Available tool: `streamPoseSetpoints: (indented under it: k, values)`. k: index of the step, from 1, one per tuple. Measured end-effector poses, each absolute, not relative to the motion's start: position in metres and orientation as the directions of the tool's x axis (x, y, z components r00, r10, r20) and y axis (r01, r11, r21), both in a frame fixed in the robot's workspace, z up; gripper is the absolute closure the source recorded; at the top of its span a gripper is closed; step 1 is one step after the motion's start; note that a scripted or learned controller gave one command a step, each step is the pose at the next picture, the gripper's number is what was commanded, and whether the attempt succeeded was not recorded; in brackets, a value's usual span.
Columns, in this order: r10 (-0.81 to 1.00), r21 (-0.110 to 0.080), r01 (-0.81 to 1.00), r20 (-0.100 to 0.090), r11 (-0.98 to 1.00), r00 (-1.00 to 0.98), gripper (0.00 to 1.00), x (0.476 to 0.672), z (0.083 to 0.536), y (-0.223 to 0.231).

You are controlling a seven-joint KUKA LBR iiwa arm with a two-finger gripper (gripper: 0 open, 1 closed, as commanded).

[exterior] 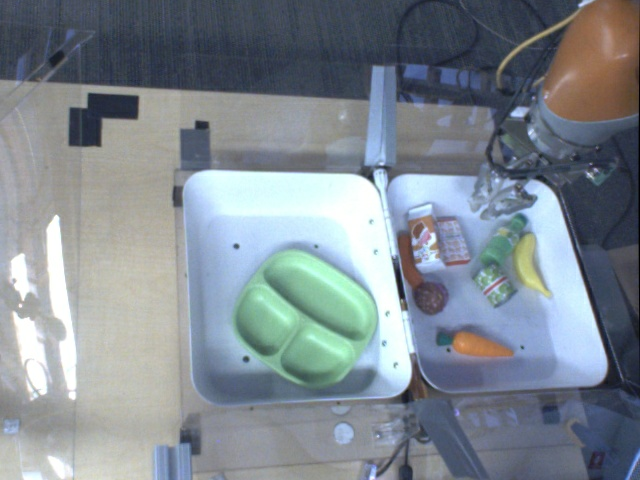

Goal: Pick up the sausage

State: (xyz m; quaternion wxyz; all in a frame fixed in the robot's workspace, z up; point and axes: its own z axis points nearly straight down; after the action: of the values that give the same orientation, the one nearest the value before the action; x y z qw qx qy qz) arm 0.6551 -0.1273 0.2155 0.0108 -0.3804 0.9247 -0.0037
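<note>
The sausage [408, 259] is a reddish-brown link lying along the left wall of the right bin [570, 363], partly tucked under a small carton [427, 240]. My gripper [500, 198] hangs over the bin's far right corner, well to the right of the sausage and apart from it. Nothing shows between its fingers.
The right bin also holds a snack packet [453, 240], a green bottle [498, 263], a banana [530, 264], a brown round patty [431, 297] and a carrot [478, 344]. A green divided plate [303, 317] lies in the left bin [215, 268].
</note>
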Motion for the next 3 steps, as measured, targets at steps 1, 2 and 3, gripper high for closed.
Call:
streamPoseSetpoints:
  k: [1, 2, 3]
  values:
    - [-0.843, -0.013, -0.843, -0.011, 0.537, -0.537, 1.0, 0.666, 0.197, -0.159]
    - [-0.957, -0.028, -0.957, -0.007, 0.289, -0.289, 1.0, 0.647, 0.109, -0.164]
    - [-0.998, -0.024, -0.998, 0.0, -0.057, 0.057, 1.0, 0.637, 0.213, -0.168]
